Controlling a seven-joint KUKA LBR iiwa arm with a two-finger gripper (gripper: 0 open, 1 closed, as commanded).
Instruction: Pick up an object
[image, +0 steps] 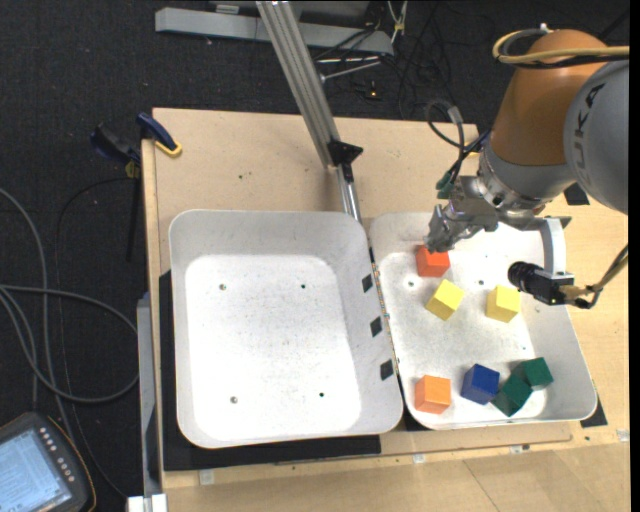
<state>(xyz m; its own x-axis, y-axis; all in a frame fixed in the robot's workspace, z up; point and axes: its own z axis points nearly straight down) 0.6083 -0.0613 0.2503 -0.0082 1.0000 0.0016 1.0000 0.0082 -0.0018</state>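
Observation:
My gripper (440, 243) hangs low over the back left part of the right bin (570, 350), right above an orange-red block (432, 263) that it touches or nearly touches. Two yellow blocks (446, 299) (503, 303) lie in the middle of that bin. Near its front edge sit an orange block (433, 393), a blue block (481, 383) and two green blocks (537, 372) (514, 396). The fingertips are hidden against the orange-red block.
The left bin (200, 300) stands beside the right one on the wooden bench. A slanted metal pole (305, 85) comes down to the bins' back edge. Clamps (150, 130) sit at the bench's back left corner.

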